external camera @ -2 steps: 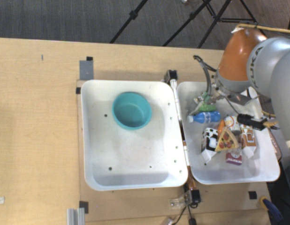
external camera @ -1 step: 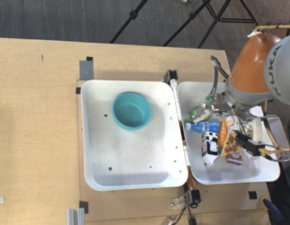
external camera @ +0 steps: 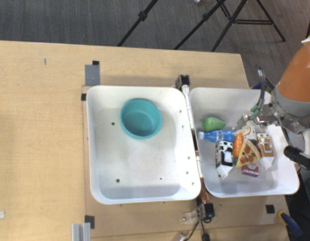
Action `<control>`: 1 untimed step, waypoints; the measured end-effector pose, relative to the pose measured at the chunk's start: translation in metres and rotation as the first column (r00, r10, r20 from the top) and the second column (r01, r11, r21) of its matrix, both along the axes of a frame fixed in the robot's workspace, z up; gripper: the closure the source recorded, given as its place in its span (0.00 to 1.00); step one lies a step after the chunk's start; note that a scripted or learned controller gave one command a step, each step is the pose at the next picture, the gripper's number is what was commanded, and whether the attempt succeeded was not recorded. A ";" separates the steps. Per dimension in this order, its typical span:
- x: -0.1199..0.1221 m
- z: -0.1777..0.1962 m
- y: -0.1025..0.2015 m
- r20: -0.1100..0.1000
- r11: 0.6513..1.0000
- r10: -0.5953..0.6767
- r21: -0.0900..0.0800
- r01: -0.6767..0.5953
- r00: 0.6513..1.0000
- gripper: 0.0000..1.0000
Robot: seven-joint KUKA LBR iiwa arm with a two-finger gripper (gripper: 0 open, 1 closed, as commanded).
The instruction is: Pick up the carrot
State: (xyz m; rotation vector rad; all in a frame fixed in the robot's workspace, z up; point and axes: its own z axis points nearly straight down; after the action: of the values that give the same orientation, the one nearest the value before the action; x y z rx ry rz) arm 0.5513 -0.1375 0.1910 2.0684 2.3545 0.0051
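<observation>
Orange carrot wedged in the right bin's clutter, arm poised at the frame's right edge.

Nearest, lower right: the carrot lies on end between a black-and-white carton and a pizza slice, touching both, so a clean grip looks awkward; a small brown-and-white pack sits just right of them. Behind, a blue bottle and a green lump. Right bin crowded. Left bin holds a teal bowl, well apart. Claw hangs over the pile just above the carrot; cannot tell if clenched or released. Table bare wood, far side.
</observation>
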 end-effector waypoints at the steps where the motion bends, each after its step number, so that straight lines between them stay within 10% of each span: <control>1: 0.018 -0.074 -0.011 0.026 0.986 -0.166 0.003 0.166 0.986 0.00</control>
State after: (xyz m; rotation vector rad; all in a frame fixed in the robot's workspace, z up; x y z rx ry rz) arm 0.5697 -0.1488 0.1174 2.2431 2.1603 0.0313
